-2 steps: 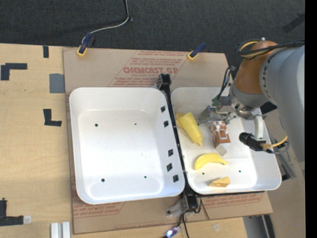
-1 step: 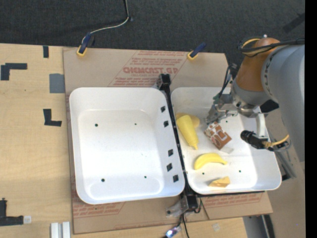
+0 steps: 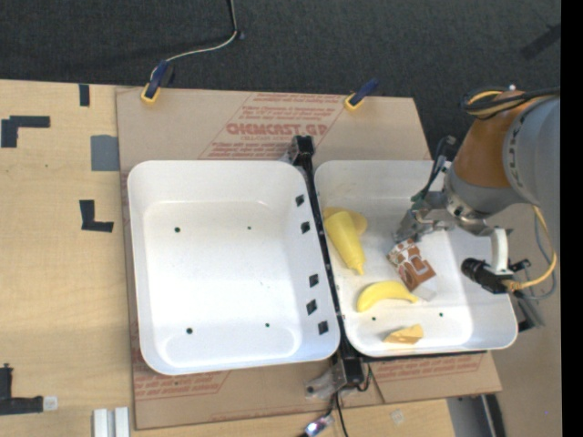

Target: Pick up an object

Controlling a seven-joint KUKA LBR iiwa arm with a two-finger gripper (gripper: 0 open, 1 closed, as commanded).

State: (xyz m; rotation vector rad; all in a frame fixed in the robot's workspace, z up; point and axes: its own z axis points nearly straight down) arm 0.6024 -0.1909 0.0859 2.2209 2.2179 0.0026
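Just the one camera here, fixed up high over the bench and looking down at a slant, so the far edge sits at the top of the frame. It's far enough back to catch both shallow white plastic bins (image 3: 146,244) side by side, with the grey orange-banded robot arm (image 3: 510,157) coming in from the right.

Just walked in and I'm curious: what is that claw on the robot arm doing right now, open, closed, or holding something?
Claw: cannot be told; it sits low in the right white bin, just above the small brown-and-white packet.
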